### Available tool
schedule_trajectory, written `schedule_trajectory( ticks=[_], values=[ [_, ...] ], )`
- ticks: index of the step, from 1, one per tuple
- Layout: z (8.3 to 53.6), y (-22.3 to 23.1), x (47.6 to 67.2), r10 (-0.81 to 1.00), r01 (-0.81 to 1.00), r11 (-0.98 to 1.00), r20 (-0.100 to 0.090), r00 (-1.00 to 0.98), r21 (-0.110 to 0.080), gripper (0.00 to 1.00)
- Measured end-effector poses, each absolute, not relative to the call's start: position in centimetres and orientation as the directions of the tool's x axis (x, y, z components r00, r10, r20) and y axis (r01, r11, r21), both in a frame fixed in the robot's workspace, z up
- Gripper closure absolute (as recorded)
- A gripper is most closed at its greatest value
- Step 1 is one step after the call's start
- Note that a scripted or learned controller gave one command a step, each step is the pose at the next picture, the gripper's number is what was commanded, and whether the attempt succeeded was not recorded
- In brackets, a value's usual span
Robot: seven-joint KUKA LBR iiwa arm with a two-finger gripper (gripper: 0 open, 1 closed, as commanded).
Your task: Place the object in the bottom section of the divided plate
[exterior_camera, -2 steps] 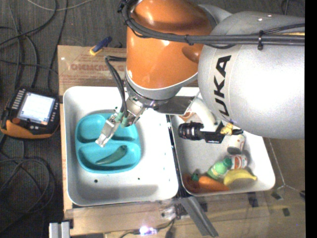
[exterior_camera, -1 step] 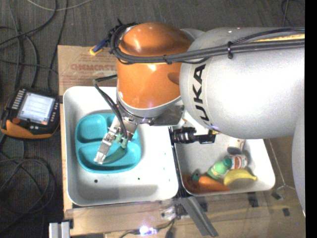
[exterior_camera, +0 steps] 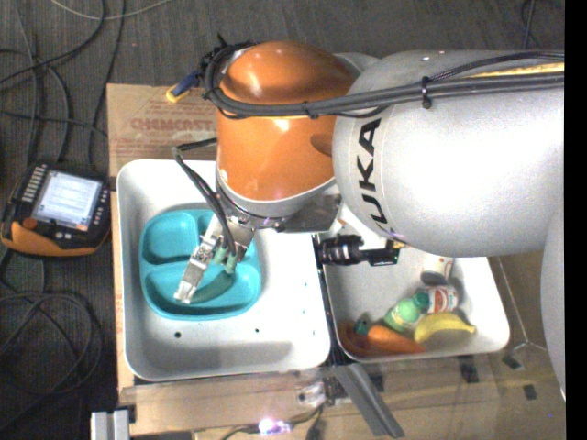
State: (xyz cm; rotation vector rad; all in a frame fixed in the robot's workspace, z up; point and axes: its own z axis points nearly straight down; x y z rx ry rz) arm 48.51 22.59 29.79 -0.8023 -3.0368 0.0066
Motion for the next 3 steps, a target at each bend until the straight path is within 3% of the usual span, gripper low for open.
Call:
schedule_trajectory(
  ticks=[1, 2, 3],
  values=[
    [29.79, 22.59, 48.51, 0.494, 0.494, 0.869, 0.0, -0.869, -0.004, 0.0],
    [30.49, 22.67, 48.62, 0.494, 0.494, 0.869, 0.0, -0.869, -0.008, 1.0],
    [30.49, 22.65, 48.63, 0.494, 0.494, 0.869, 0.0, -0.869, -0.008, 0.0]
  ],
)
